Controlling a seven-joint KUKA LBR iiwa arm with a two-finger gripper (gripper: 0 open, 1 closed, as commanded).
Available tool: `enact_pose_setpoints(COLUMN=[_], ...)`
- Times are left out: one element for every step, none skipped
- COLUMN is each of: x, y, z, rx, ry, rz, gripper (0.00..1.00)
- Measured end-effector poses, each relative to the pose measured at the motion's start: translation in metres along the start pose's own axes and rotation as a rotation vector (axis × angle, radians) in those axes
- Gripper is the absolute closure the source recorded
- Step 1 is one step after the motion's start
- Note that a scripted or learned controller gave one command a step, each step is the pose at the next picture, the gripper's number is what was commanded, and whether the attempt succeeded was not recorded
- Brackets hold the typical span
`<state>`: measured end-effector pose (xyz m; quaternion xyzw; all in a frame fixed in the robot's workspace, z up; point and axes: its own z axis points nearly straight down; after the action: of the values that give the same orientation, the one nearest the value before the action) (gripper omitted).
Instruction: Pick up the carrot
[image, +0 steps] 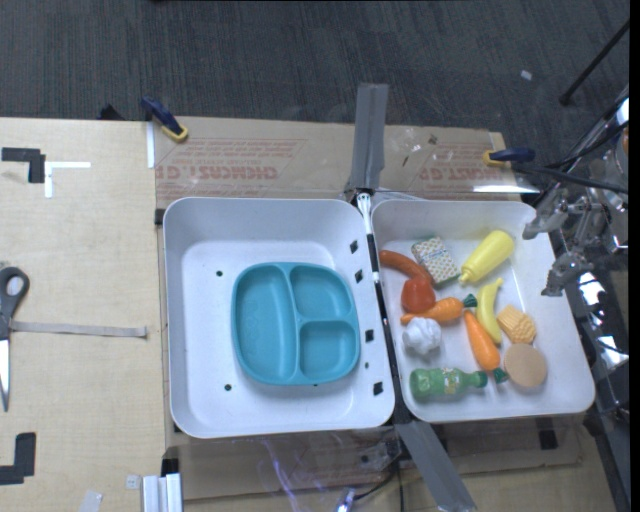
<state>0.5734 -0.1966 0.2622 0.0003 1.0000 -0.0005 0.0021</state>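
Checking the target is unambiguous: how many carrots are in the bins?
2. One carrot lies near the right bin's middle, beside the banana; a smaller carrot lies left of it, above the white garlic. None looks hidden.

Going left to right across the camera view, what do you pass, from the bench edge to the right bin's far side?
Scissors → teal divided plate in the left bin → white garlic → green bottle → carrot → corn piece → end effector

Left bin (185, 300): teal divided plate (296, 323) at centre | lower right: green bottle (447, 381) | far left: scissors (8, 320) on bench (80, 260)
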Motion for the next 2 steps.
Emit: enact_pose_setpoints(x=[0.038, 0.018], y=[0.025, 0.04], z=[0.104, 0.16], rx=[0.0, 0.001], ry=[0.001, -0.02], rz=[-0.054, 0.12], gripper=[0.0, 0.0])
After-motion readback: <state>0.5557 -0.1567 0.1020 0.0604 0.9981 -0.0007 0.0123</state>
